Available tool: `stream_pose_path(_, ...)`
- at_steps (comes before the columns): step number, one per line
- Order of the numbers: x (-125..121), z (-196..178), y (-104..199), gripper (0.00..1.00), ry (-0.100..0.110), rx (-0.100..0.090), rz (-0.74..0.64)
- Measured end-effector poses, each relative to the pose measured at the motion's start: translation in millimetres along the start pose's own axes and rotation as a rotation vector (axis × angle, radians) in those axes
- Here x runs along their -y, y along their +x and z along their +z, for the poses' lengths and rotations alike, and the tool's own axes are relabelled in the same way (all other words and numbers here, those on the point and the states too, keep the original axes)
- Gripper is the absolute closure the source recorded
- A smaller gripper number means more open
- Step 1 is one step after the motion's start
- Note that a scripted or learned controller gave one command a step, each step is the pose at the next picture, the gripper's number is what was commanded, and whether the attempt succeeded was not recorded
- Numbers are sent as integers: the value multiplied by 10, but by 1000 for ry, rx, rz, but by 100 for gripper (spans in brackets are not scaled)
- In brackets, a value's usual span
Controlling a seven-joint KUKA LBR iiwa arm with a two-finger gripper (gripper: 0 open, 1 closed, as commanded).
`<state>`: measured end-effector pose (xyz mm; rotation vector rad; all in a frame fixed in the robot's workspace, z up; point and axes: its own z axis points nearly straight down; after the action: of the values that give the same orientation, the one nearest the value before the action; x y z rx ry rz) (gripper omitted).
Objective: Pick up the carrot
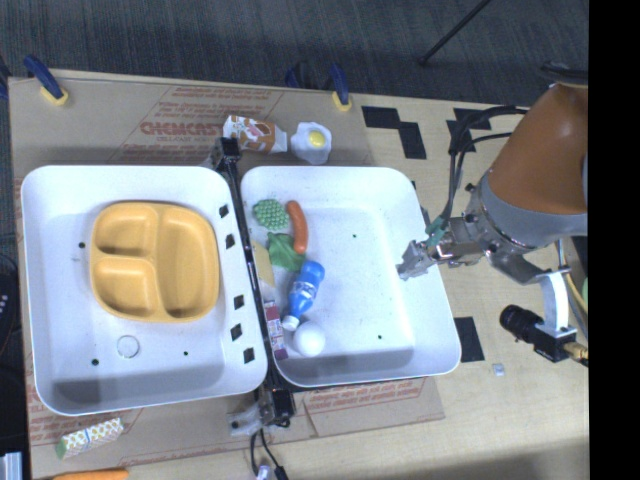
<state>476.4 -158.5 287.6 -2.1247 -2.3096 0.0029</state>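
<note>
the claw point(415, 261) sits at the right rim of the right bin point(385, 313), low over its wall; whether it is open or closed cannot be told from this angle, and nothing shows in its grip. the carrot point(297, 226) lies well apart from it, near the bin's left side, beside a green toy point(268, 212) and just above a blue bottle point(304, 288). so the pick looks barely begun: the arm must cross the bin, come down on the carrot, close and lift. the crowding neighbours may spoil the grasp.
</note>
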Motion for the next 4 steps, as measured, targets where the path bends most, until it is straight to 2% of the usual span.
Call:
stream_pose_path(1,44,-513,-531,100,-3,2,-31)
stream_pose_path(2,19,36,-265,100,-1,1,-245)
stream_pose_path(3,43,-631,-527,100,-3,3,-331)
stream_pose_path(4,43,-267,-526,100,-1,1,-266)
